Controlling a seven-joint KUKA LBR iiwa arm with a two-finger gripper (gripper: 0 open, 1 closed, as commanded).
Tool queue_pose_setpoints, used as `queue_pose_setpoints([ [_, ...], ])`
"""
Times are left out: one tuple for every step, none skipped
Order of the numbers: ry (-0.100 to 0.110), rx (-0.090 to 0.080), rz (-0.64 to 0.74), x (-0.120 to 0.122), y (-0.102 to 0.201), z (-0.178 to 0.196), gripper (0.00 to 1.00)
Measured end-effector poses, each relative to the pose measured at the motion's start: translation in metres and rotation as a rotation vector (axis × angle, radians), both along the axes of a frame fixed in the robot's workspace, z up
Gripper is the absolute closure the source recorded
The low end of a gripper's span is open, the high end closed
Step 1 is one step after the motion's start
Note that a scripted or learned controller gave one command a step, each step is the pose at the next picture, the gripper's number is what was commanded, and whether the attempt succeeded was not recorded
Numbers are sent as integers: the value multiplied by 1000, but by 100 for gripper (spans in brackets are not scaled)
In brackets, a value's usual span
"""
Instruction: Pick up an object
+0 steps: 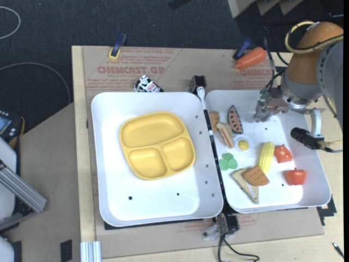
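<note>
Though blurred, gripper [263,112] over right bin [322,187].

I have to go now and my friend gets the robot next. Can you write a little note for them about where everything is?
Gripper: over the back of the right bin, above bare floor, nothing seen between its fingers. Whether it is open or shut can't be told from here.
Right bin's toys: watermelon slice, corn cob, yellow round piece, green piece, sandwich wedge, two red pieces.
Left bin: yellow divided plate.
Done: nothing picked up yet.
Left: choose one toy, grab it, lift it.
</note>
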State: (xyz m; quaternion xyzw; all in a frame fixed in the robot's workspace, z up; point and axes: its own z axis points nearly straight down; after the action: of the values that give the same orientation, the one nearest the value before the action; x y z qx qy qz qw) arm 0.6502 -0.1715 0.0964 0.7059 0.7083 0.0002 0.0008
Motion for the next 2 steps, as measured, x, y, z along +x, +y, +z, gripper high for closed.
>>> queue_pose_setpoints([
  [-8, -2, -1, 8, 4, 62, 100],
  [-7, -1, -1, 10, 8, 107, 100],
])
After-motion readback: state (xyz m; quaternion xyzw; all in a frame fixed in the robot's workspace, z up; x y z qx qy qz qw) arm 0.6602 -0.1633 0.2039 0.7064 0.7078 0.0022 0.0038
